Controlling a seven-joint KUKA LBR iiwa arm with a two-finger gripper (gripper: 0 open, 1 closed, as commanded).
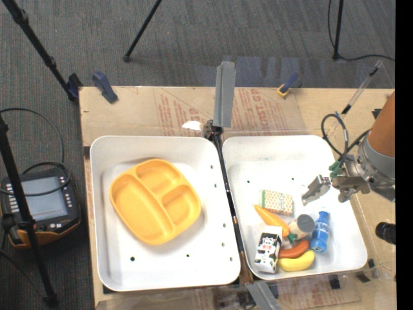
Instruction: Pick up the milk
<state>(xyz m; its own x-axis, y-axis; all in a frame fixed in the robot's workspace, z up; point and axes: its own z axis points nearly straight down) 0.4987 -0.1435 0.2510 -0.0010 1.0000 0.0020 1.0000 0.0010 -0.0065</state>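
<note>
Hovering over the right bin (335,148), my gripper (314,190) hangs with its fingers slightly parted and nothing between them. From my remote seat I see the milk (268,250) lying well apart from it, down at the bin's near-left corner, beside a carrot (271,217), a banana (297,261) and a blue bottle (320,232). A yellow divided plate (155,201) sits in the left bin (103,173).

The milk carton (268,251) is sitting in the right bin, near its front-left corner. It is a small white box with black cow patches, showing its printed face upward and leaning slightly. Its right side is lying just beside a carrot and a banana.
</note>
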